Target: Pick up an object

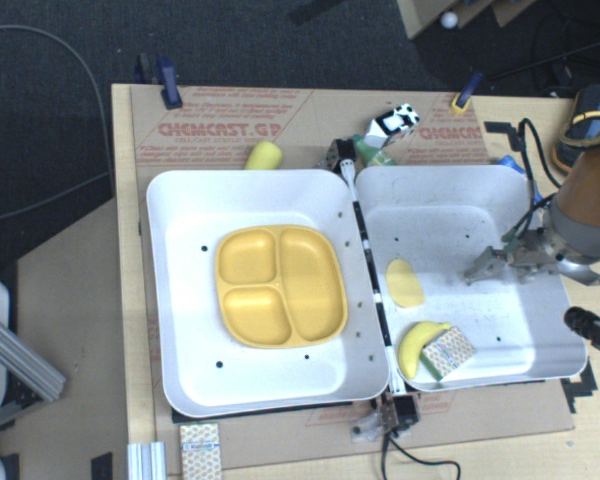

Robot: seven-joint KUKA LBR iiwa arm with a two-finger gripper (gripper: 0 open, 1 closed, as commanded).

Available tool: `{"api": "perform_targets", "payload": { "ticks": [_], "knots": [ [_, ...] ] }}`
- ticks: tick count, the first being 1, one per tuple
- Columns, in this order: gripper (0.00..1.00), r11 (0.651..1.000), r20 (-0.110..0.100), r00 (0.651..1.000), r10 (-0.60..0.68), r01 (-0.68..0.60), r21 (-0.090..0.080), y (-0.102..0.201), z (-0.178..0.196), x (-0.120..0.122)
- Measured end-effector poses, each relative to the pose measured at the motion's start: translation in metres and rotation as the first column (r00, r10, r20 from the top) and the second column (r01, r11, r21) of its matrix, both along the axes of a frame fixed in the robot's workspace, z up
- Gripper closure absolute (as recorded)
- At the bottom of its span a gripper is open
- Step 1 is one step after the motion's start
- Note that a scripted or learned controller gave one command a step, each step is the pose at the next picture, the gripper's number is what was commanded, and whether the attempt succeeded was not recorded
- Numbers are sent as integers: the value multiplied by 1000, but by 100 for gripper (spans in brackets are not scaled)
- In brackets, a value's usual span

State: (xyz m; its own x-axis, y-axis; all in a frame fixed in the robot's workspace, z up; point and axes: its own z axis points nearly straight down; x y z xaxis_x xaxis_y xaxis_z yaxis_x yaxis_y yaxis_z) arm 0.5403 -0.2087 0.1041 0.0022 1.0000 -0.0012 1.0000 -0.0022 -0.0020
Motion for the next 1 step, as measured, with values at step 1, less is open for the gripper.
{"api": "perform_targets", "payload": {
  "ticks": [1],
  "knots": [
    [0, 1000, 4, 1000, 4, -4, 2, 29, 2, 90]
  ]
}}
